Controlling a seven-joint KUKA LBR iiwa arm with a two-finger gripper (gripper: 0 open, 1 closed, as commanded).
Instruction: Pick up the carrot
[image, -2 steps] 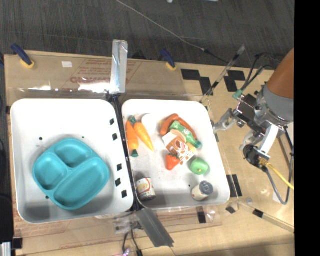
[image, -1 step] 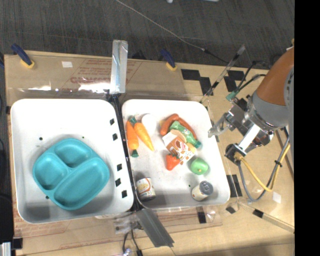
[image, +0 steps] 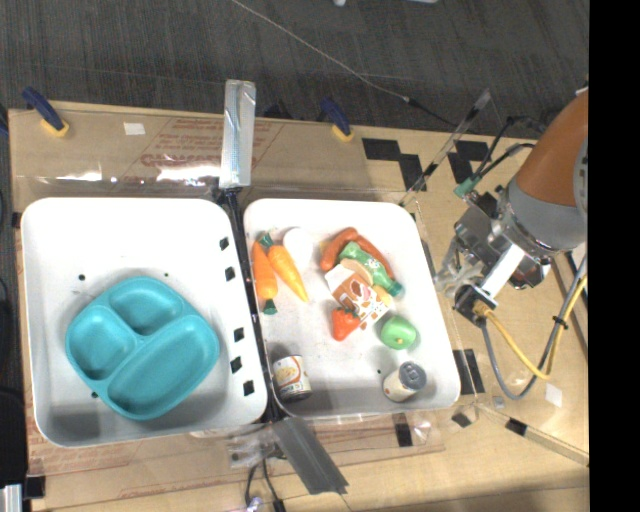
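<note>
The carrot (image: 287, 266) lies in the right bin (image: 425, 250), near that bin's left wall, its green top toward the far edge and its point slanting toward the near right. A second, similar orange carrot-like piece (image: 264, 275) lies just beside it on the left, nearly touching the wall. The claw (image: 478, 285) is well apart from the carrot — it hangs to the right of the right bin, outside its rim, above the worktop (image: 560, 400). I cannot tell how it is set, as its parts are tangled with cables and blurred.

Between carrot and claw lie the bin's other things: a small carton (image: 358, 295), a green apple (image: 398, 332), a red piece (image: 344, 323) and two small cans (image: 290, 375) by the near edge. The left bin (image: 50, 260) holds a teal divided plate (image: 140, 345).
</note>
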